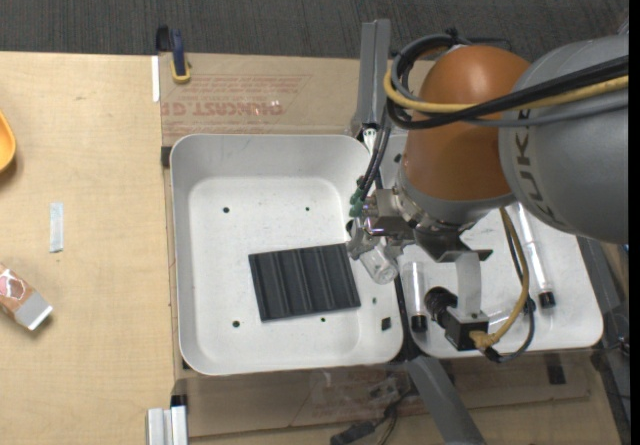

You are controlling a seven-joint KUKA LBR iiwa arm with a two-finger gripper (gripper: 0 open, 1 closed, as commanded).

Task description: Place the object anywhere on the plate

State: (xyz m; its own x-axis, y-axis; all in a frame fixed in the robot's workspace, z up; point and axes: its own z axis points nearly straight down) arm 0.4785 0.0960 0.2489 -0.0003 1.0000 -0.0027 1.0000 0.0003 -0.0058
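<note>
Stage: early to middle by the look of it; nothing lying on the plate [305, 281], so placing not yet done.
Plate: dark ribbed slab, flat in the left bin [215, 233], towards its lower right.
Object: best guess a small clear piece [378, 267] at the left bin's right edge, just beside the plate's upper right corner; too small and glassy to name.
Gripper [384, 245]: low over the seam between the bins, right above that clear piece.
Grip: cannot tell whether open or closed, nor whether the piece is held or merely under it.
Left to do: secure the piece if not secured, carry a short way left, set down on the ribbed surface.
Count, bins: two, left and right bin [570, 318].
Count, plates: one.
Count, candidate objects: one.
Count, arms: one.
Count, bench strays well left of the bins: three, namely orange rim [5, 145], pale strip [56, 228], red-and-white packet [20, 298].
</note>
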